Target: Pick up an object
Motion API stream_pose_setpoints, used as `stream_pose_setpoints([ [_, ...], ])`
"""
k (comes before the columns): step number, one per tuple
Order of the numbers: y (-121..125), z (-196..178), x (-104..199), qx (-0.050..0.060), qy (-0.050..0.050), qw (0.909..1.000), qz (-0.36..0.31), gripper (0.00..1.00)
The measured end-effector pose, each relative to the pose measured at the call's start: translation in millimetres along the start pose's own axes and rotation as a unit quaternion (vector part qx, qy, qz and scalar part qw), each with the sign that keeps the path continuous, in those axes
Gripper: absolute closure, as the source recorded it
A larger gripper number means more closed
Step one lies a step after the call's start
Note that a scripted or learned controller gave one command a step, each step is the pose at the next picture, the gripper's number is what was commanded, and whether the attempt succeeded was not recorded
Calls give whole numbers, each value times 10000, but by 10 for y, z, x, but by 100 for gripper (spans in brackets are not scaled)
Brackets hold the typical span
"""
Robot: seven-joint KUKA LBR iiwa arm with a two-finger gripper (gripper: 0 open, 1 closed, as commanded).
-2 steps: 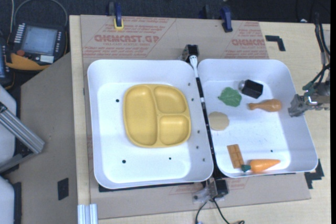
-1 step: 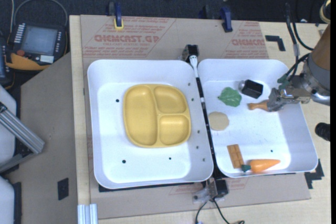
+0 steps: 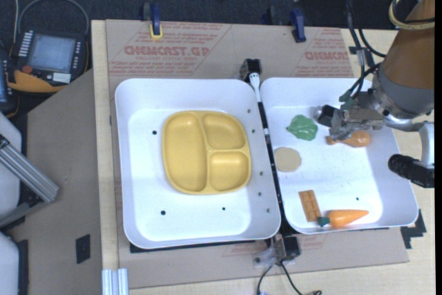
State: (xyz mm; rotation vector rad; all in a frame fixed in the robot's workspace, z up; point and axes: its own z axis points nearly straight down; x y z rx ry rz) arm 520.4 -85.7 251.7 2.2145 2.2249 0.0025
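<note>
The gripper (image 3: 343, 129) is low in the right bin (image 3: 387, 214), directly over an orange-brown piece (image 3: 358, 140) that pokes out just beside and below it; whether it is open or closed I cannot tell. This looks like the grasp step. Next it must close on the piece and lift. A green lump (image 3: 302, 127) lies just to its left, with a tan disc (image 3: 287, 159) farther down-left.

End effector (image 3: 343, 126) over orange piece (image 3: 357, 140), right bin (image 3: 397, 207).
</note>
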Motion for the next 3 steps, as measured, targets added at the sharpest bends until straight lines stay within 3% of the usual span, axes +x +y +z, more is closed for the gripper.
stream_pose_setpoints([
  [2,217,-1,1028,3,4,10000,-4,100],
  [3,240,248,1540,41,10,10000,-1,100],
])
